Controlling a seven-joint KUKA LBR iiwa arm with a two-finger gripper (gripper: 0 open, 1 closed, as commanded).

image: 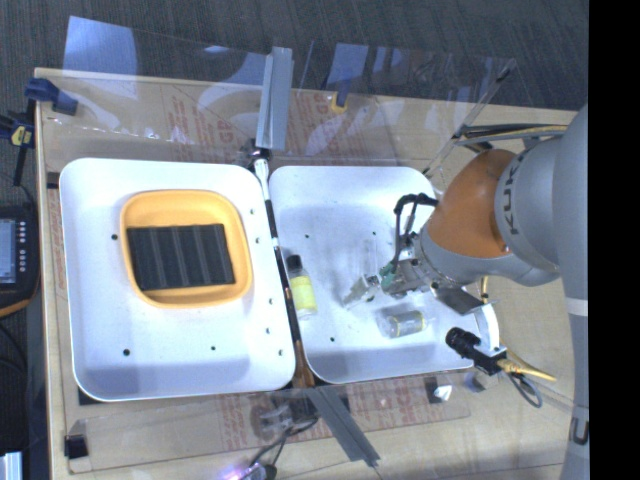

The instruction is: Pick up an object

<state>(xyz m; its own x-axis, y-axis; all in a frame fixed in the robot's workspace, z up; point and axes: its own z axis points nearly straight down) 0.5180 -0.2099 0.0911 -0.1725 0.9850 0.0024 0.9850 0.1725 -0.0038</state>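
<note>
In the right bin (pixel 330 203), a small yellow bottle (pixel 302 294) with a black cap lies against the left wall. A short clear-grey cylinder (pixel 402 322) lies near the bin's front right. A small clear piece (pixel 356 290) rests mid-bin. My gripper (pixel 388 279) hangs low over the bin floor, just above the cylinder and right beside the clear piece. The grey arm with its orange band (pixel 470 218) reaches in from the right and hides the bin's right side.
The left bin (pixel 90 298) holds an orange tray with a black ribbed insert (pixel 183 256). A metal divider bar (pixel 272 98) stands behind the seam between the bins. Cables and a black fitting (pixel 470 346) sit at the right bin's front right corner.
</note>
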